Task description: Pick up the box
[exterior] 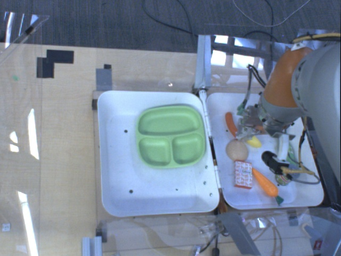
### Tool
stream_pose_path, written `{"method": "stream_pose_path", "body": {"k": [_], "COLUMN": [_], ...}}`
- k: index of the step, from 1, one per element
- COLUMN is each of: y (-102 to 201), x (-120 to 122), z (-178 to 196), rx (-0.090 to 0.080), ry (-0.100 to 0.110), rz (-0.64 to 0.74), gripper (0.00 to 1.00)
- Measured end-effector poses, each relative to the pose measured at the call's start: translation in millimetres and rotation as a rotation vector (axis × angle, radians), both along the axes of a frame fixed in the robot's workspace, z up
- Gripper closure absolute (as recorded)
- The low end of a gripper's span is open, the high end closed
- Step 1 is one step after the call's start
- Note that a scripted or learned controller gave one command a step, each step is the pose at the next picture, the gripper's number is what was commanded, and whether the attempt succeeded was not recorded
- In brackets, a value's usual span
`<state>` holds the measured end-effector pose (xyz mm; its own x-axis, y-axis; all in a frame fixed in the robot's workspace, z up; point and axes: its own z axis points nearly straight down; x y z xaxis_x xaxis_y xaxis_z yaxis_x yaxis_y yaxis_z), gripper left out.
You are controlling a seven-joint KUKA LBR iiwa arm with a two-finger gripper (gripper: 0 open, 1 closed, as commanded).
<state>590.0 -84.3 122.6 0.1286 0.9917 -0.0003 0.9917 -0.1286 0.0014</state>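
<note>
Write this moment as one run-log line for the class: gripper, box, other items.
gripper: low in right bin, near yellow item | box: flat in bin, not held | tray: left bin

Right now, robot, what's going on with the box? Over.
Gripper low in the right white bin, above the beige round ball. Small red-and-white box lies flat, untouched. Orange carrot lies right beside it.

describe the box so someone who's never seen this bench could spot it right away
Look in the right-hand white bin, the one the arm reaches over. Near its front left, just below a round beige ball and beside a long carrot, lies the box. It is the only flat rectangular item there, red and white with print, among rounded toy foods.
</note>
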Motion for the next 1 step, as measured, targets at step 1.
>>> {"method": "stream_pose_path", "body": {"k": [1], "y": [-0.2], "x": [0.0], "z": [0.2], "rx": [0.0], "ry": [0.0], "rz": [0.0], "gripper": [0.0]}}
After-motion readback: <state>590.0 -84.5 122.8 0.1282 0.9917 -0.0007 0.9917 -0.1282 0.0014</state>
